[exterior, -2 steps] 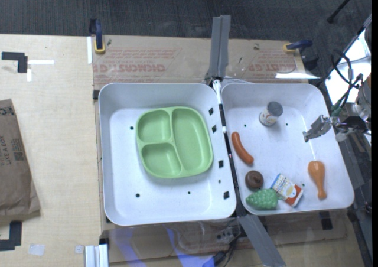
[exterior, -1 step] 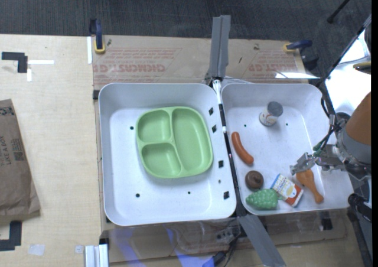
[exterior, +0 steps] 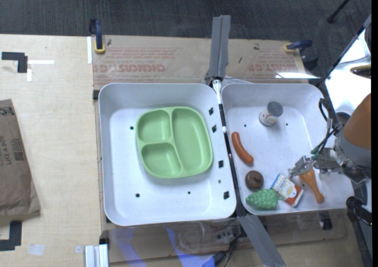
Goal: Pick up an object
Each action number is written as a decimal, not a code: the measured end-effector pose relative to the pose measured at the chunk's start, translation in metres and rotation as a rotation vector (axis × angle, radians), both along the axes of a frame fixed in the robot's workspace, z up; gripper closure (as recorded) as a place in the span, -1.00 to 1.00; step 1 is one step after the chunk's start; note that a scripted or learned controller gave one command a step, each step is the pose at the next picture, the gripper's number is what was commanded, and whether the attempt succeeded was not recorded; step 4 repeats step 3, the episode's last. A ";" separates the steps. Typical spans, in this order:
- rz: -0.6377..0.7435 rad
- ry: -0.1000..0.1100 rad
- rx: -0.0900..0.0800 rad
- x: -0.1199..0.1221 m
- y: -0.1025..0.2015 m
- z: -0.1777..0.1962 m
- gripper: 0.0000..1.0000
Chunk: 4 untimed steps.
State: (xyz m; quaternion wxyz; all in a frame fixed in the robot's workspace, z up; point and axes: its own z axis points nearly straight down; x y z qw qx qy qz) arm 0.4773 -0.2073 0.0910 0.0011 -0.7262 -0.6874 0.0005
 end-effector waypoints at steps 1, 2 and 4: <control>-0.002 0.000 0.000 0.000 0.000 0.009 1.00; 0.186 -0.001 0.000 0.001 0.009 0.012 1.00; 0.048 -0.001 -0.001 0.036 0.097 0.095 1.00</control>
